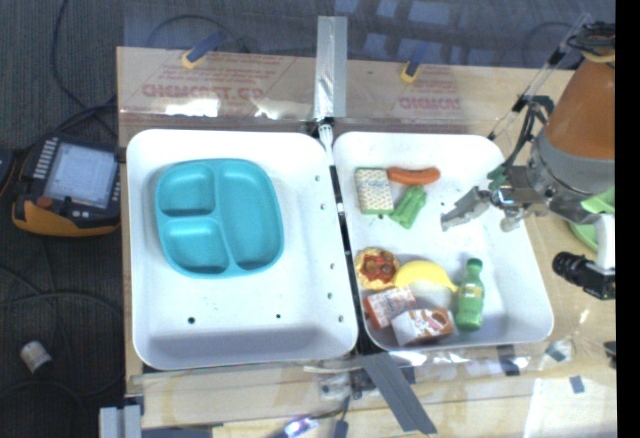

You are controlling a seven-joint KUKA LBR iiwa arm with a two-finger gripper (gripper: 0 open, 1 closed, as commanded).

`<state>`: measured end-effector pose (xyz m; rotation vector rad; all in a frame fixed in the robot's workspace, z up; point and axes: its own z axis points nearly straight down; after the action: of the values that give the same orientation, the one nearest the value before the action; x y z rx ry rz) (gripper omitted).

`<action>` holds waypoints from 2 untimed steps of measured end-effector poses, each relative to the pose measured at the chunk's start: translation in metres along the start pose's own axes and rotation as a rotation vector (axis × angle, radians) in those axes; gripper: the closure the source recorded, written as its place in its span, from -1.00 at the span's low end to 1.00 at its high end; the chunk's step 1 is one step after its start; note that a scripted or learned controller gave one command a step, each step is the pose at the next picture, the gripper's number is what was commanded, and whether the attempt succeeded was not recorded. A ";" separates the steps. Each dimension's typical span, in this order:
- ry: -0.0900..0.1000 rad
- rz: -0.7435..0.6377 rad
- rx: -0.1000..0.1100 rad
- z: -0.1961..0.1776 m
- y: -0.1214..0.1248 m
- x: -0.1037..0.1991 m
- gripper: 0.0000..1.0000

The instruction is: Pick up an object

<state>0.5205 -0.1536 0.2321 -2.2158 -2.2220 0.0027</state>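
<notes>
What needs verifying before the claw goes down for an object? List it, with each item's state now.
1. Claw inside the right bin: ok.
2. Nothing between its fingers: ok.
3. Claw directly over one object: not ok; bare bin floor lies under it.
4. Nearest targets, green piece and green bottle, unobstructed: ok.
5. Yellow banana free of neighbours: not ok; crowded by packets.
6. Blue tray in left bin, out of the way: ok.
</notes>
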 end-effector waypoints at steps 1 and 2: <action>0.000 -0.064 0.000 0.070 -0.034 -0.040 -1.00; 0.003 0.049 -0.002 0.136 -0.035 -0.051 -1.00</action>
<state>0.4851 -0.2045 0.0963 -2.2690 -2.1673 -0.0028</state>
